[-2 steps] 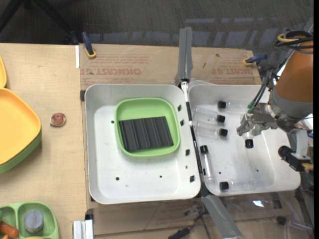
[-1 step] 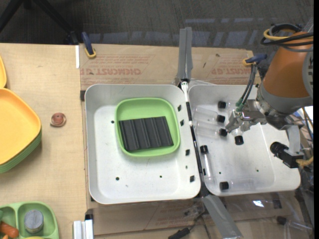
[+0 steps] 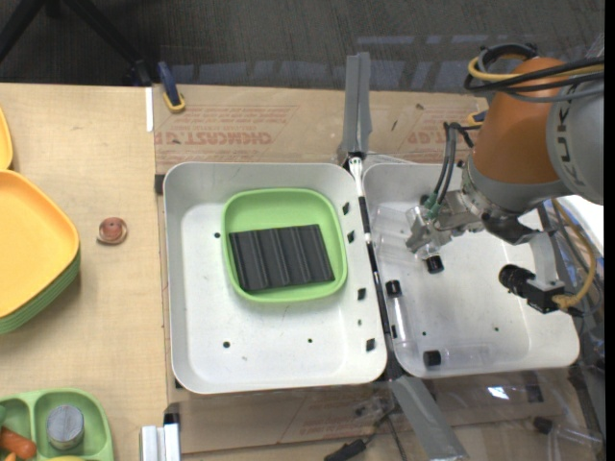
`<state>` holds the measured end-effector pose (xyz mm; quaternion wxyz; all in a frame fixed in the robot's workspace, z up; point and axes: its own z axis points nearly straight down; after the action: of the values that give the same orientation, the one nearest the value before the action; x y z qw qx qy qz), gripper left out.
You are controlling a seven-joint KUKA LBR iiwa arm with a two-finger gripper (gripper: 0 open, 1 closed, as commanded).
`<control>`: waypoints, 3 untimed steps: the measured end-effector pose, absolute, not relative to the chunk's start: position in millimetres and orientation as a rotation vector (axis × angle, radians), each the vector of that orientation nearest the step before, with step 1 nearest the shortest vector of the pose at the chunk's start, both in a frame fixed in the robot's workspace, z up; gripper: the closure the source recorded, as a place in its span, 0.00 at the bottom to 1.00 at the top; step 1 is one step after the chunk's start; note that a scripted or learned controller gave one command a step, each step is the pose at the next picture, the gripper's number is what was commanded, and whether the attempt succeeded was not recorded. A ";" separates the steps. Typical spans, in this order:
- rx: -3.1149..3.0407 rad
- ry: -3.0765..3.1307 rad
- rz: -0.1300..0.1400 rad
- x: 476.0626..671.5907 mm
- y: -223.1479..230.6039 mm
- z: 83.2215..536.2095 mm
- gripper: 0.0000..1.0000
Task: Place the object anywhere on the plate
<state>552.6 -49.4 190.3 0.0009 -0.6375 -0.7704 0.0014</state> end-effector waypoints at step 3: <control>-1.772 -2.594 0.004 564.2 72.3 190.4 0.00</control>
<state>564.2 72.3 190.4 0.0001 -0.5642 -0.8256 0.0012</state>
